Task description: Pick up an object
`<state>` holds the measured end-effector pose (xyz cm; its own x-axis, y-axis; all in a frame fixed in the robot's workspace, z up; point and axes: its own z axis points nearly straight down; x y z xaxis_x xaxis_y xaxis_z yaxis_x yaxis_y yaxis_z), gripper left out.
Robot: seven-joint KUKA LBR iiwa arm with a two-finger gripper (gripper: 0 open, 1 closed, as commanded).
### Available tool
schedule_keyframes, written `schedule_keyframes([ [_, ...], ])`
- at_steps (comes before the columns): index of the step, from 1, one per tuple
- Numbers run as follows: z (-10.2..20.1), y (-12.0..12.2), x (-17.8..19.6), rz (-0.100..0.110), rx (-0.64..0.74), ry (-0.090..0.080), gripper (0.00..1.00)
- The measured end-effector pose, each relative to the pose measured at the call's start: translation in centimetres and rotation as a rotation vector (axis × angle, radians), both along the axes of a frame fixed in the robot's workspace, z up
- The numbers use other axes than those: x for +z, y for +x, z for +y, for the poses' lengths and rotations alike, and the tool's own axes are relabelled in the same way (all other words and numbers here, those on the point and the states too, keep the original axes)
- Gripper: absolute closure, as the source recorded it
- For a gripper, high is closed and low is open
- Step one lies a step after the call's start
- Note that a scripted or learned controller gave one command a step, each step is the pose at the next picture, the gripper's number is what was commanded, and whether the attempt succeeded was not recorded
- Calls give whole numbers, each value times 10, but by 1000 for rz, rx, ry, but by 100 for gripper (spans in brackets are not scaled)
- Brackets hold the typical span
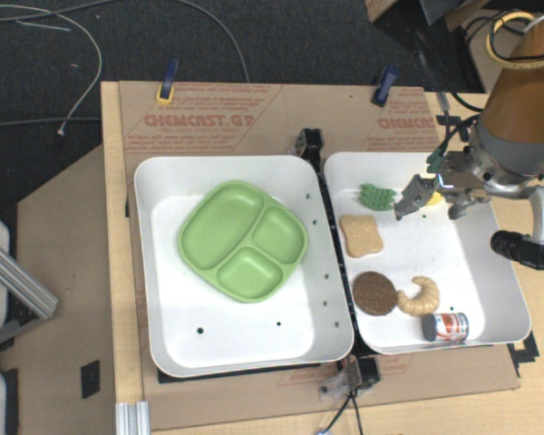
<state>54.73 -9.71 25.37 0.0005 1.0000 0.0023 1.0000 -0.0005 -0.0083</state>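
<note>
The green toy [377, 196] lies at the back of the right bin [490, 284], just left of our gripper [432, 191], whose opening we cannot tell. We judge this the approach; next we must descend over it.

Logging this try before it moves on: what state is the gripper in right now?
Gripper: above the right white bin, near the small green toy; open or closed cannot be told.
</note>
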Motion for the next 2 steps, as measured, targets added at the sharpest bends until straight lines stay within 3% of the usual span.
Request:
schedule_keyframes([
  [1, 0, 1, 3, -6, 1, -1, 0],
  [2, 3, 1, -57, -5, 0, -1, 0],
])
